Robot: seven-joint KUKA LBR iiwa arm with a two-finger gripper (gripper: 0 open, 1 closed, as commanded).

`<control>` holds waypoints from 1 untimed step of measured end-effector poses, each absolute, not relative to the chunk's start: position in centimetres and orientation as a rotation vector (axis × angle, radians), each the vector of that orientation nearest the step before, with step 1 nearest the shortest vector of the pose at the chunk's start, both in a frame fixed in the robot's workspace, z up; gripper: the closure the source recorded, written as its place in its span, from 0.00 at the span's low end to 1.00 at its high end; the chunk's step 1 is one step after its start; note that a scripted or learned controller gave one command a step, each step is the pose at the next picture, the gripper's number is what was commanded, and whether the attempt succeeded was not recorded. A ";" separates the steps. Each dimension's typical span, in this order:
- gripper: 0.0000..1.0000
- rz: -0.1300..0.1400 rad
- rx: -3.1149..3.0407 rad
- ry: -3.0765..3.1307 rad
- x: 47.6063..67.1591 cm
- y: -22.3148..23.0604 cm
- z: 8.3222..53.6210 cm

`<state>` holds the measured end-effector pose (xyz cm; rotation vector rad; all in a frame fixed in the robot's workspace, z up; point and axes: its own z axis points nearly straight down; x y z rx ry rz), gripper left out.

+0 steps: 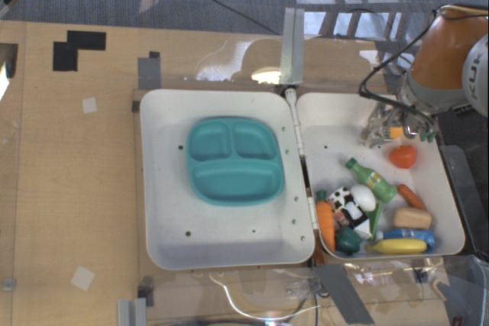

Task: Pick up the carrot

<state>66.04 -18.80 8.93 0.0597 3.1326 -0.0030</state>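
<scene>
Surface: a pale wooden top carrying two shallow white bins side by side, so both are within the arm's reach from the right.
Left bin: holds a teal divided tray lying flat near its middle, probably a place for sorted items.
Carrot: an orange carrot lies lengthwise against the right bin's left wall, near the front corner, touching a black-and-white toy.
Right bin: toys crowd its front half, among them a green bottle, a red tomato and a yellow banana.
Hand: hangs over the right bin's far side, well apart from the carrot; I cannot tell whether it is open or closed, and nothing visible sits in it.
Judgement: the wall and neighbouring toy leave little room beside the carrot.
</scene>
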 end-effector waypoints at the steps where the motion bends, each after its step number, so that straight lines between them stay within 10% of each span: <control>1: 1.00 0.004 0.386 3.103 65.9 -10.4 16.1</control>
